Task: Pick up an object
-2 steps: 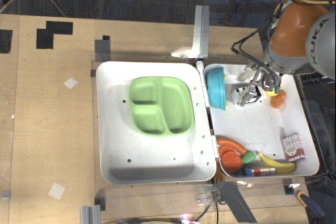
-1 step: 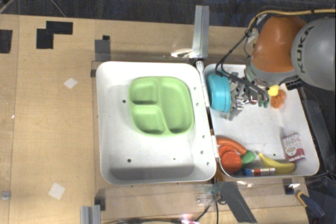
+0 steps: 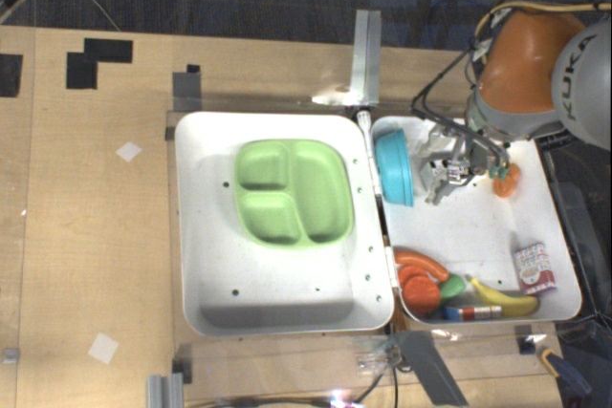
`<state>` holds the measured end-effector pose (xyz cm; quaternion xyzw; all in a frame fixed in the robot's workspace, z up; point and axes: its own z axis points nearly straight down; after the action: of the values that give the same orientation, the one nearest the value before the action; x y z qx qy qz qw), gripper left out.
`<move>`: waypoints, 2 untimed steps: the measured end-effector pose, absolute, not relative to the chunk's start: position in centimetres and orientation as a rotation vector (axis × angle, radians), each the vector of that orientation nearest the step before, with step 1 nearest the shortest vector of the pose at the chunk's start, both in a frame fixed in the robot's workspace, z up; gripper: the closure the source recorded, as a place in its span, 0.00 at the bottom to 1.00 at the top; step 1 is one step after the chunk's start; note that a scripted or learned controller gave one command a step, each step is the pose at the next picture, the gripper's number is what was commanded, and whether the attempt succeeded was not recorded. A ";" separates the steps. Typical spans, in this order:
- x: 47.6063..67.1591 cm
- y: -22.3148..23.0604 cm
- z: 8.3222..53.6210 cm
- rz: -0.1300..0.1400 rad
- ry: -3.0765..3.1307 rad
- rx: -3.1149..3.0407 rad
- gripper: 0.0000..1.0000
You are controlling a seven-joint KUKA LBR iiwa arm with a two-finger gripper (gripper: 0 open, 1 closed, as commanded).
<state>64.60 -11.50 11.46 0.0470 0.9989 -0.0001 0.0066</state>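
Camera view has our gripper (image 3: pixel 449 169) low in the right bin (image 3: pixel 564 234), between the tilted blue bowl (image 3: pixel 394 169) and a small orange carrot-like toy (image 3: pixel 505 181). We'd centre over the toy first (it's tiny, rounded, probably slippery). Can't tell jaw state.

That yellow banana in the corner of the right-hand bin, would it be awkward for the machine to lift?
Probably a little. The banana is curved and smooth-looking, so it may slip or swivel. It looks like a light toy. It lies against the red piece and the bin wall, so neighbours may shift too.
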 end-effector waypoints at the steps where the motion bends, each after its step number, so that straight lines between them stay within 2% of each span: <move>1: 66.6 -12.9 11.8 -0.001 3.125 0.148 0.00; 2: 65.9 -9.9 8.9 -0.003 3.113 -0.310 0.00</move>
<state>65.91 -9.91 8.90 -0.0992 0.9950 -0.0010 0.0066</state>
